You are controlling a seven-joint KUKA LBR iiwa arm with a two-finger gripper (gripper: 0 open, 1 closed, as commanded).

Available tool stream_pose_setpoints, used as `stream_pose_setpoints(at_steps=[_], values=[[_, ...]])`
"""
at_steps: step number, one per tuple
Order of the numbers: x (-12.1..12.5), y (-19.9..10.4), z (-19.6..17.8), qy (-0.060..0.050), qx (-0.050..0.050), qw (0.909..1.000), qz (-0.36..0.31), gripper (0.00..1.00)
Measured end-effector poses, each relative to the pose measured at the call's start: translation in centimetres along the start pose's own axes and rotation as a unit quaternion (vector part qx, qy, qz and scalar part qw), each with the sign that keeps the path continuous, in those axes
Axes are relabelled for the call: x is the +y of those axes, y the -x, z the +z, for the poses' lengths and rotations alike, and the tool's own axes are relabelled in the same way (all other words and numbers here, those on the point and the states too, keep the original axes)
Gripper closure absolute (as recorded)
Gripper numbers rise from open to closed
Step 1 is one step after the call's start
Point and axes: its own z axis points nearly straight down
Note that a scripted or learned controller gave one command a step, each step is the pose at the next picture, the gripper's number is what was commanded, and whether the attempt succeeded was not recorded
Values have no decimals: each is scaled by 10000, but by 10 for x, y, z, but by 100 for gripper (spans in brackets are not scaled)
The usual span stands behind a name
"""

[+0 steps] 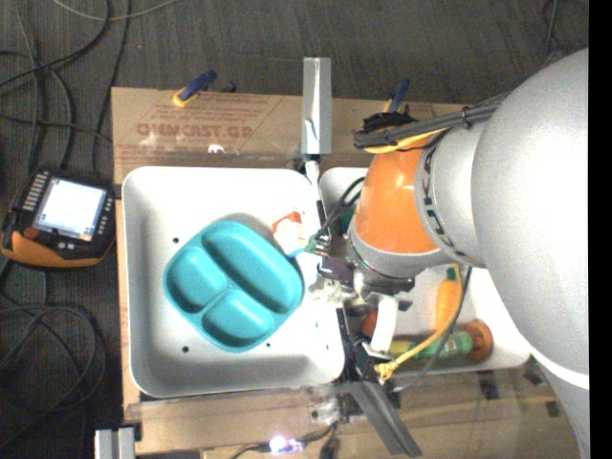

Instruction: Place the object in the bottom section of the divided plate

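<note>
Locate the teal divided plate in the left bin. The end effector sits at the plate's right edge. You cannot tell its grip state.

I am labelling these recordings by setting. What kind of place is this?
Probably a robotics lab bench: a robot arm over two white bins, a teach pendant and loose cables on the carpet.

glossy teal plastic divided plate in a smooth white plastic bin.
</note>
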Motion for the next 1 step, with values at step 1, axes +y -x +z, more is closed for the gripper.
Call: stream_pose_setpoints(at_steps=[1], values=[[-15,-51,49,14,-1,9947,-1028,100]])
